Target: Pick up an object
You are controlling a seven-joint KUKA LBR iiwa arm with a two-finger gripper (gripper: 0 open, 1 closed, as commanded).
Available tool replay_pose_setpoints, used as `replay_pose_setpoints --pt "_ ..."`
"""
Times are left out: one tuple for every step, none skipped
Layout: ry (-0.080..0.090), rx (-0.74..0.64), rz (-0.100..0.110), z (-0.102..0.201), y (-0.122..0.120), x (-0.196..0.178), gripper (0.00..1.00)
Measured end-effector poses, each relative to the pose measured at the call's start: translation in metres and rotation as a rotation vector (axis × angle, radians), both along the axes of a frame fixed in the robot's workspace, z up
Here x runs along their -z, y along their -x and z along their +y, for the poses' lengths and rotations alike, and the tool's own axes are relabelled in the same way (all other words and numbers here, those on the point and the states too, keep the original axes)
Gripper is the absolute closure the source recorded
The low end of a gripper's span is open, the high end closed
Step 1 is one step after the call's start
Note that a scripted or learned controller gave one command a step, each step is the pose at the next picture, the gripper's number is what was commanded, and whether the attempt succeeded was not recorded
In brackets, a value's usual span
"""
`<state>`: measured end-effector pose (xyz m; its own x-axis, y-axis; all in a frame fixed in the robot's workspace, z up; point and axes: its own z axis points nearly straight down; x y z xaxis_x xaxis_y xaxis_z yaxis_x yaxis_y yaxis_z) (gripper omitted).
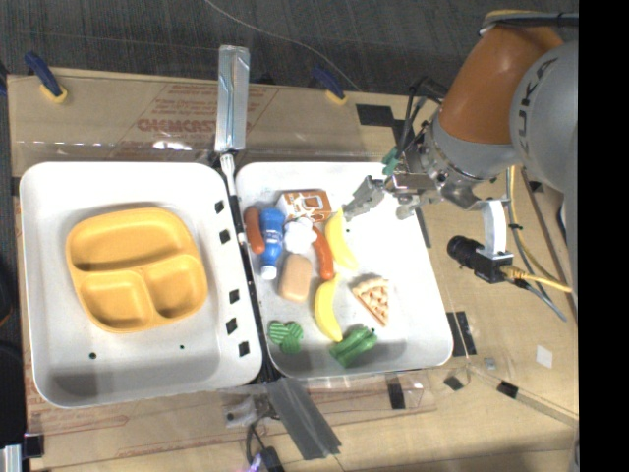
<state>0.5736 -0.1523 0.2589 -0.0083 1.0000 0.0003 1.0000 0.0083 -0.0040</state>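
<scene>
My gripper (pixel 357 204) hangs over the upper middle of the right bin (pixel 418 264), with the arm coming in from the right. Its tip is just above the top end of a yellow banana (pixel 340 241); nothing is seen in its grasp. Left of it lie an orange and white box (pixel 307 204), a white lump (pixel 297 234), a blue bottle (pixel 271 245) and a red sausage (pixel 254 228). Lower down are an orange sausage (pixel 323 254), a tan bread piece (pixel 295 279), a second banana (pixel 326 312) and a pizza slice (pixel 373 300).
Two green toy vegetables (pixel 287 335) (pixel 354 345) lie near the right bin's front wall. The left bin (pixel 39 362) holds a yellow divided tray (pixel 136 266). A grey ridge (pixel 232 96) marks the join between the bins.
</scene>
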Motion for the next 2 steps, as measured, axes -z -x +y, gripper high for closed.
replay_pose_setpoints --pt "0.001 -0.029 -0.019 0.019 0.019 0.149 0.0" --pt "0.001 0.034 -0.002 0.004 -0.035 0.169 0.0"
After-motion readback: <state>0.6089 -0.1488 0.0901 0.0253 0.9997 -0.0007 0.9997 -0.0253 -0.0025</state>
